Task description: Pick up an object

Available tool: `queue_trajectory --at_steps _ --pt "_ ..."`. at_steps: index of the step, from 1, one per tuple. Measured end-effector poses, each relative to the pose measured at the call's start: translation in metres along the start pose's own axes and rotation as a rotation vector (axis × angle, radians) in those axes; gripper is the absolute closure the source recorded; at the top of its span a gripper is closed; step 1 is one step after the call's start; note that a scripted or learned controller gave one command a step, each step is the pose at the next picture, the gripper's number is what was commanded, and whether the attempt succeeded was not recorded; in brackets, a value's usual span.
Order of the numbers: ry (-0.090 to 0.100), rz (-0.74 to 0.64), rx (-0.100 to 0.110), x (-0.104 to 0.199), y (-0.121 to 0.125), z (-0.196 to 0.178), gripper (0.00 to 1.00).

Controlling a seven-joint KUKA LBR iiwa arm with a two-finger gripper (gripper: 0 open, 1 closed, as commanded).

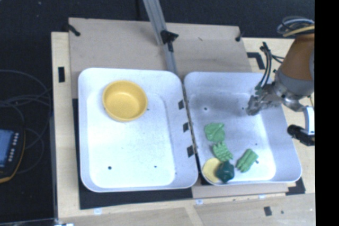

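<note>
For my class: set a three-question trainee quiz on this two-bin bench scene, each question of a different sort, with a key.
1. True or false: the yellow bowl lies in the right bin.
2. Where is the hand? A. over the left bin B. over the right bin's upper part C. off the bench
3. Fill in: the green pieces cluster near the right bin's ____ edge.

Key: 1 false; 2 B; 3 lower.
</note>
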State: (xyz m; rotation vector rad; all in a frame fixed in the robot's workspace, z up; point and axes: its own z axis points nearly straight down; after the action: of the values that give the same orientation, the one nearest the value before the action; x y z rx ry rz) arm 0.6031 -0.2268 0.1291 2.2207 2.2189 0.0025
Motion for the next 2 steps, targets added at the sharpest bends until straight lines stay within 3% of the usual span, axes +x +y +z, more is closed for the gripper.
queue_trajectory --at_steps 2 --pt "0.000 -0.001 0.000 0.000 0.011 -0.074 1.00"
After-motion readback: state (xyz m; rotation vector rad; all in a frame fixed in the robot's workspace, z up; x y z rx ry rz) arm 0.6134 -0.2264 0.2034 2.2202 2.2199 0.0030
